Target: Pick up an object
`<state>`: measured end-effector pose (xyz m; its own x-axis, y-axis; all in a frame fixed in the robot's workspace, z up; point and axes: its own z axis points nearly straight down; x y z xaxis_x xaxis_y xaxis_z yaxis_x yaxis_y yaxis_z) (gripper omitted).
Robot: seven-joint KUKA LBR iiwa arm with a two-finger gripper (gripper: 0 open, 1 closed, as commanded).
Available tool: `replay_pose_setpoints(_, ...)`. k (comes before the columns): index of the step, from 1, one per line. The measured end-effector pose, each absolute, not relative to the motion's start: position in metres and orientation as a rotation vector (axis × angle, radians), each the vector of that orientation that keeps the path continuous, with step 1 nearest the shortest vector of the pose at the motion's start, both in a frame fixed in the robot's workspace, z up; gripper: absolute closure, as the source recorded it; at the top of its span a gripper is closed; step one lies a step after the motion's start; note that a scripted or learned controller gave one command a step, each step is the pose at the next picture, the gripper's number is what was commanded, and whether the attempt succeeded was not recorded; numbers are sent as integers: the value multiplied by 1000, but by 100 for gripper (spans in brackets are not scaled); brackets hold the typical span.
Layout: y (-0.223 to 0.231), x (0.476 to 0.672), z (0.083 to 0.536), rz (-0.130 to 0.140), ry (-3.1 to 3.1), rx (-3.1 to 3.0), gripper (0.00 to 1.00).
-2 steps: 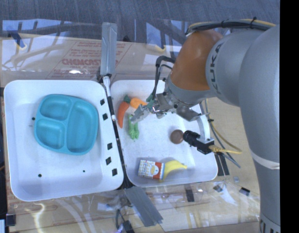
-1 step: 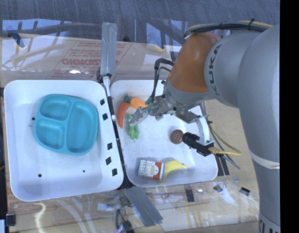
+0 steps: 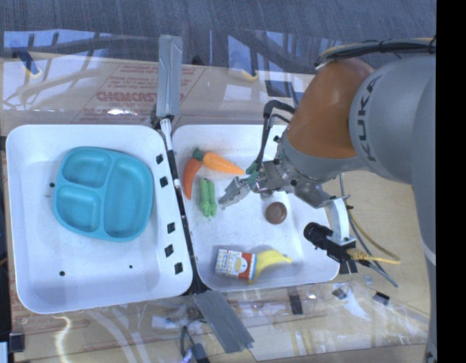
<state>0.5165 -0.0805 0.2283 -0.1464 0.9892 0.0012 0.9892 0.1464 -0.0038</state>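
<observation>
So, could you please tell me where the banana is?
The banana lies near the front edge of the right bin, touching a small carton on its left.

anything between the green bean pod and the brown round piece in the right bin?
In the camera view, the gripper hangs over that stretch, between the green bean pod and the small brown round piece; bare white bin floor shows under it.

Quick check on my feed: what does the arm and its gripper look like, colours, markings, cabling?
The arm is grey with a rounded orange band and part of the KUKA lettering. Black cables loop beside the wrist. The gripper is metallic grey with green touches.
</observation>
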Motion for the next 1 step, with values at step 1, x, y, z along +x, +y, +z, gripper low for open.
replay_pose_setpoints(1,-84,583,190,5,-2399,-2023,0)
